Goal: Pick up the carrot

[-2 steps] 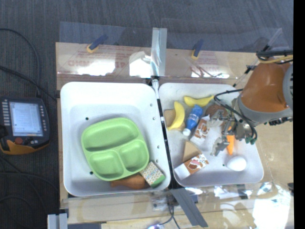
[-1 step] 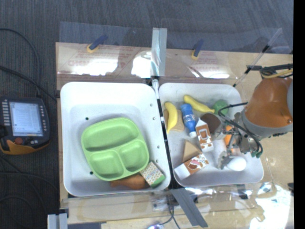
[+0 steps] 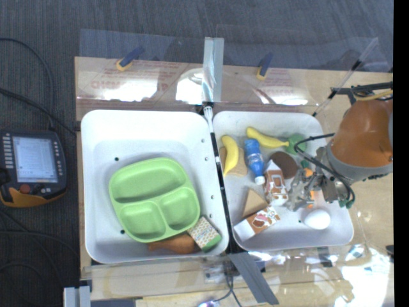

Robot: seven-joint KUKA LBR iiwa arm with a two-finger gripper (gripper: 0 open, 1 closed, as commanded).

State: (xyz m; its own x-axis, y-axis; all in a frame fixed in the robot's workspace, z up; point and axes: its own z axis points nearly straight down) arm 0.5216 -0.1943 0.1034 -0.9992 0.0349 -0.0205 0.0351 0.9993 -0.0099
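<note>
No legible labels. Gripper [image 3: 300, 194] in right bin [image 3: 332, 235], jaw state indeterminate. Carrot [image 3: 309, 171] at gripper, near egg [image 3: 316, 220]. Left bin [image 3: 96, 171] w/ green tray [image 3: 153, 197].

Colours I saw: both bins [image 3: 102, 133] were plain white, the divided plate [image 3: 153, 200] lime green. Banana [image 3: 229, 153] was yellow, bottle [image 3: 254, 155] blue with a white cap, egg [image 3: 316, 220] white. The little sponge [image 3: 203, 232] looked speckled with a green edge. My arm's band [image 3: 363, 136] was orange.
</note>
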